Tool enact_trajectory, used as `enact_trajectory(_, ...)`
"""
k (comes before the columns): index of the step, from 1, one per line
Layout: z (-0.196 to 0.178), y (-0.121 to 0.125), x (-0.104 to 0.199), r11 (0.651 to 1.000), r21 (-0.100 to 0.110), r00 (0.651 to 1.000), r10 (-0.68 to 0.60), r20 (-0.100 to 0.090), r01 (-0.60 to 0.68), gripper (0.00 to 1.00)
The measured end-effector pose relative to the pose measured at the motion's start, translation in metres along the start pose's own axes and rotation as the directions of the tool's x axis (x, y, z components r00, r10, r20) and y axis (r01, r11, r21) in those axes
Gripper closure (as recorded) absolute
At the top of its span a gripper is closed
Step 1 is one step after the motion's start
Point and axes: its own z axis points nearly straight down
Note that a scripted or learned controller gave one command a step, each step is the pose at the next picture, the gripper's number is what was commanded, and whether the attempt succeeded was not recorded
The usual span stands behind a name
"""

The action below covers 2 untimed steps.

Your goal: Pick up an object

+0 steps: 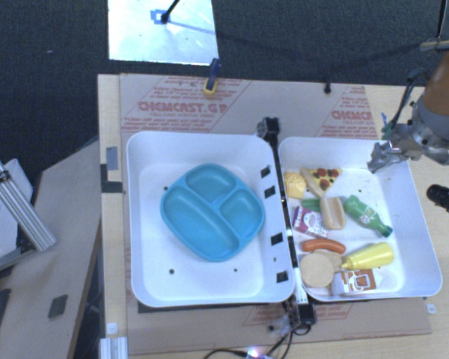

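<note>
Bench, two bins; arm over right bin (423, 223) far corner, claw (382, 158) pointing down, grip state unclear.

two white bins (146, 200), one blue tray (212, 212), one green bottle (367, 215), one yellow bottle (369, 257), one pizza slice (322, 178)

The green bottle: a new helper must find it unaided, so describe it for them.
Look in the right-hand white bin, the one crowded with toy food. The green bottle lies on its side toward the bin's right, above the yellow mustard bottle. It is the only green bottle there.
</note>
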Motion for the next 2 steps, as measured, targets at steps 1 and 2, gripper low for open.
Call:
enact_trajectory(1,-0.023,0.002,0.0,1.0,0.001,1.0,-0.001,0.0,0.001,1.0)
enact_trajectory(2,-0.024,-0.005,0.053,1.0,0.005,1.0,-0.005,-0.003,0.005,1.0)
